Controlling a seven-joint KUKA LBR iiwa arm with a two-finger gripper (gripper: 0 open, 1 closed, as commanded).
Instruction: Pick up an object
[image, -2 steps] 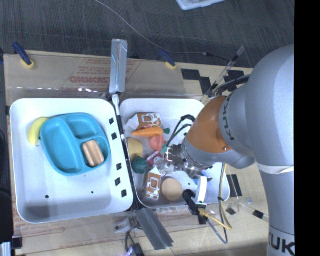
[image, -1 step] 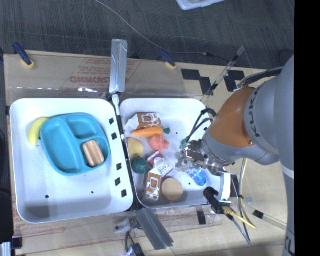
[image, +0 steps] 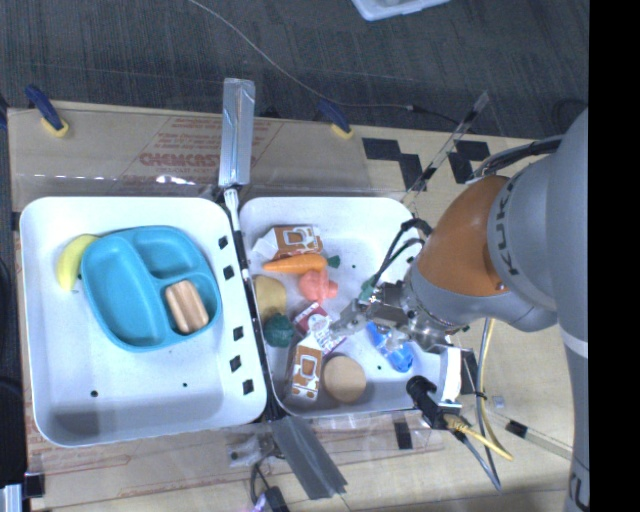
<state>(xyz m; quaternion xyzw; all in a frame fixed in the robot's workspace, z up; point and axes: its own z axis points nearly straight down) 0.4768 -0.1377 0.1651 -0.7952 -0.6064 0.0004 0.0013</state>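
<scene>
Right, down at the near edge of the right bin we've got a small brown-and-white carton lying next to a tan round ball-like object, the two just about touching. Just beyond them the arm comes in from the right, orange band bright above the wrist, and the gripper is down inside the bin, low over the clutter. Whether the hand is spread or pressed together, I cannot tell; the wrist body covers too much, and nothing can be seen pinched in it. Right beside the gripper sits a blue item, partly tucked under the wrist, and on the other side a small red-and-white packet lies close by. A dark green piece rests near the divider, with a pale yellowish rounded item just past it. Moving on up the bin, there's a pinkish-red lump, then an orange carrot lying crosswise with its green tip pointing right, and behind that a second brown-and-white carton near the far wall. Over in the left bin, well apart from the arm, a blue divided plate holds a tan bread-like roll in its lower right compartment, and a yellow banana curls against the plate's left rim. At the far side, a metal bracket stands upright between the two bins.
</scene>
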